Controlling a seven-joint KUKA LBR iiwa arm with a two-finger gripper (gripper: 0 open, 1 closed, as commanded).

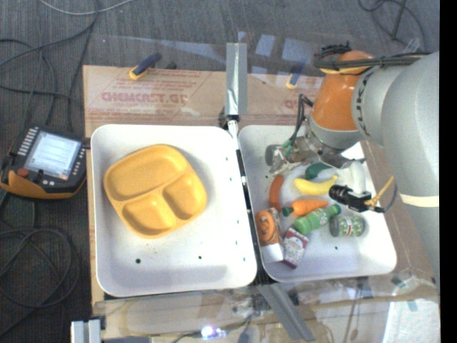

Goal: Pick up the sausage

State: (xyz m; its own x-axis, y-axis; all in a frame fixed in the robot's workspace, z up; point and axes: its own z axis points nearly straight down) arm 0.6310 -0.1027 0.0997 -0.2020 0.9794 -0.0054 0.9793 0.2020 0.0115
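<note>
A: Where's the sausage (275, 189)?
B: Right of centre, in the right bin (378, 259), beside a banana (314, 186); the hand (282, 156) hovers just above it, fingers slightly apart, holding nothing.

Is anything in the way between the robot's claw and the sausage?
Nothing visible is. The metal two-finger gripper hangs in the right white bin, just above the reddish-orange toy sausage. The yellow toy banana and orange toy carrot lie to the sausage's right, apart from it.

The yellow tray (156, 189) looks like smooth, matt plastic. The sausage (276, 190) seems glossy plastic, and both white bins (171, 270) are matt
</note>
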